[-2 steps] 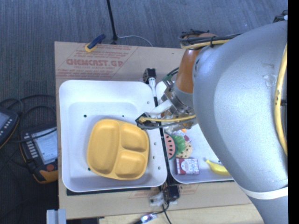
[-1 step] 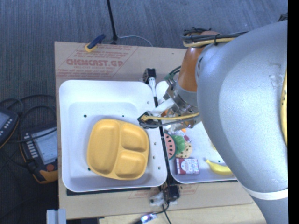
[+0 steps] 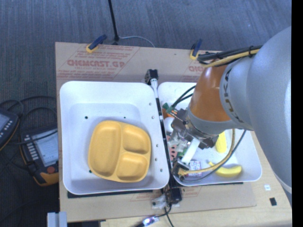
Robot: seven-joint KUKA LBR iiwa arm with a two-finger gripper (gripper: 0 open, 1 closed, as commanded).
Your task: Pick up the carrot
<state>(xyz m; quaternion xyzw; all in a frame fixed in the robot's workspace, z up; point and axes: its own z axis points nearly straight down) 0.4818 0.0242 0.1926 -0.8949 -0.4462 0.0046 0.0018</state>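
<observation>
My gripper [image 3: 183, 151] reaches down into the left part of the right bin [image 3: 251, 174], under the grey wrist and its orange band [image 3: 208, 100]. A small orange and green piece [image 3: 166, 109], possibly the carrot, peeks out at the bin's left wall just above the gripper. The arm hides most of it, so I cannot tell whether the gripper touches it.
A yellow divided plate [image 3: 120, 150] lies in the left bin [image 3: 75, 98]. A banana [image 3: 229, 170] and another yellow item [image 3: 221, 143] sit in the right bin near its front right. Small items [image 3: 195, 165] lie under the gripper. Cables trail along the wrist.
</observation>
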